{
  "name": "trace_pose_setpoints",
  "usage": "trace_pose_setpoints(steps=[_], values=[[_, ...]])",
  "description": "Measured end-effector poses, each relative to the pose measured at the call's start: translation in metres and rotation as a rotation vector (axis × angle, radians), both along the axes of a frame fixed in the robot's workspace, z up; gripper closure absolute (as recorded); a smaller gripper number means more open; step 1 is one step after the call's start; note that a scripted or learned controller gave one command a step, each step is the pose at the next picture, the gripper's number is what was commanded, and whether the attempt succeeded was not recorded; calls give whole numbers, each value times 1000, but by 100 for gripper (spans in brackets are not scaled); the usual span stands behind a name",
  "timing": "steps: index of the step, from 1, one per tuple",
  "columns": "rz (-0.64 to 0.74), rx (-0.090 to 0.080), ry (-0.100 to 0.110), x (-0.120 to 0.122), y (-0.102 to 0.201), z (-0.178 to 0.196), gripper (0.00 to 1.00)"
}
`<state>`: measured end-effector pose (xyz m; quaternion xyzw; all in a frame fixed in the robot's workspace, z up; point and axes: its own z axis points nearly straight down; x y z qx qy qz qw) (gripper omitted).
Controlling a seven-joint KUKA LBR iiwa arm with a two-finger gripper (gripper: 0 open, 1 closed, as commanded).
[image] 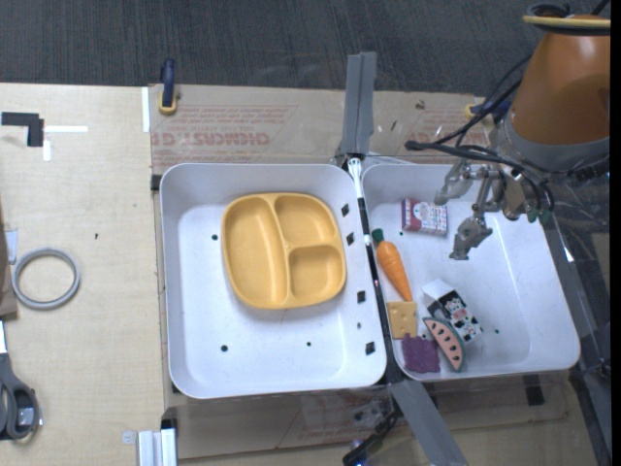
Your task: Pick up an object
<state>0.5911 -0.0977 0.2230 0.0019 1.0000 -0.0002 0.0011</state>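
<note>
The bench (78, 357) is pale wood, with a sheet of cardboard (252, 129) under two shallow white bins. The left bin (194, 357) carries a yellow divided plate (284, 250) with three compartments, lying flat a little above the bin's middle. The right bin (529, 318) touches the left one along a shared inner edge. The grey arm with its orange band (568, 76) reaches in from the right, and the gripper (471, 216) hangs over the upper part of the right bin, fingers pointing down; nothing sits between them, and they look parted.

The objects to pick lie in the right bin. A small red-and-white carton (425, 216) rests just left of the gripper. Along the bin's left wall lies a carrot (393, 267), slanting, with a yellow cracker-like square (402, 318) below it and a purple block (421, 354) below that. A watermelon slice (445, 344) and a small black-and-white printed box (454, 314) sit just beside these.

On the bench at far left lies a grey tape roll (44, 278).
</note>
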Motion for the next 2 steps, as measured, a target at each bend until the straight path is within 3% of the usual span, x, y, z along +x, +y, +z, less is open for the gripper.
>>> trace_pose_setpoints(steps=[1,2], values=[[-232,1,2,-40,4,-90,0],[-205,0,-1,-46,-3,-40,0]])
